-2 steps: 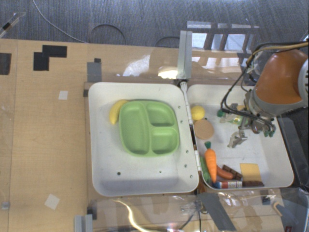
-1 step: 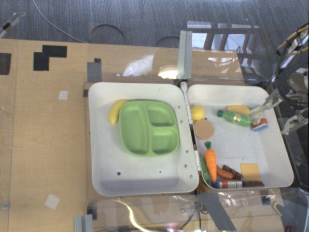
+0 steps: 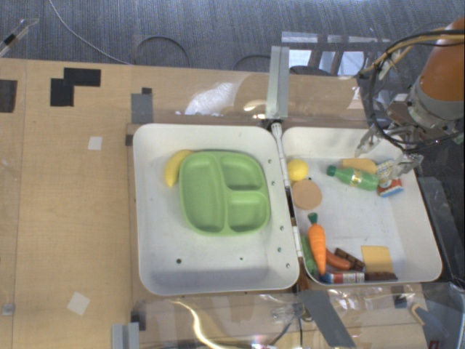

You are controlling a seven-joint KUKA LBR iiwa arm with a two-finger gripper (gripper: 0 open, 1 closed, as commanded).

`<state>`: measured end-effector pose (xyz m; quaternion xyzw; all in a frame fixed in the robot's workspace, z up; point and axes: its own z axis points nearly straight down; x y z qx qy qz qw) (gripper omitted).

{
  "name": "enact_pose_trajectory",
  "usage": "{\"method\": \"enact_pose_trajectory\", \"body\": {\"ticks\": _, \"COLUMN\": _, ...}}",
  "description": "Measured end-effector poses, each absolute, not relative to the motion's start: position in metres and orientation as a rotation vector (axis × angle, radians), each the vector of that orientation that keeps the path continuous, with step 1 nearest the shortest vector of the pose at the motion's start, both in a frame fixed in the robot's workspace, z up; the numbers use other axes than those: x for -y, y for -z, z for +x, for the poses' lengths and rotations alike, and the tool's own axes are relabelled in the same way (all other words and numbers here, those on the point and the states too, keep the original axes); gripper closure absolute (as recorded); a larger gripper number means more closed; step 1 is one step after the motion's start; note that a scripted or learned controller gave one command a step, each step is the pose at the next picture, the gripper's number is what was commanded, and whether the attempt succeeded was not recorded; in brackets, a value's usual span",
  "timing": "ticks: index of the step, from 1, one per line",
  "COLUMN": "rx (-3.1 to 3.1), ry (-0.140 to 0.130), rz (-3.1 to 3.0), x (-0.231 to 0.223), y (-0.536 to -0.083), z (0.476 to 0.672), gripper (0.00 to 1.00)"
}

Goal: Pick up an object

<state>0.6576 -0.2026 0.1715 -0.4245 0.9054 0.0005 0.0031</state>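
My gripper (image 3: pixel 389 151) open, holding nothing, above right bin (image 3: pixel 414 231) at 1 o'clock; green bottle (image 3: pixel 354 177) just beside its fingers.

Open floor is left in the middle of the right bin (image 3: pixel 429 227); its edges are crowded by the green bottle (image 3: pixel 354 177), carrot (image 3: pixel 317 240) and yellow block (image 3: pixel 376 257).

A grey arm (image 3: pixel 436 104) is seen with a broad orange band (image 3: pixel 445 75) above the wrist. Black and yellow cables (image 3: pixel 392 53) are looped beside it. Thin metal fingers (image 3: pixel 367 142) are fitted below a dark wrist.
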Motion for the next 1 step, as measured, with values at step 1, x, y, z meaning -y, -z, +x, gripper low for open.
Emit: {"method": "enact_pose_trajectory", "body": {"ticks": 1, "rx": -2.657, "ry": 0.022, "rz": -1.642, "x": 0.1776, "y": -0.111, "z": 0.6491, "gripper": 0.0}}
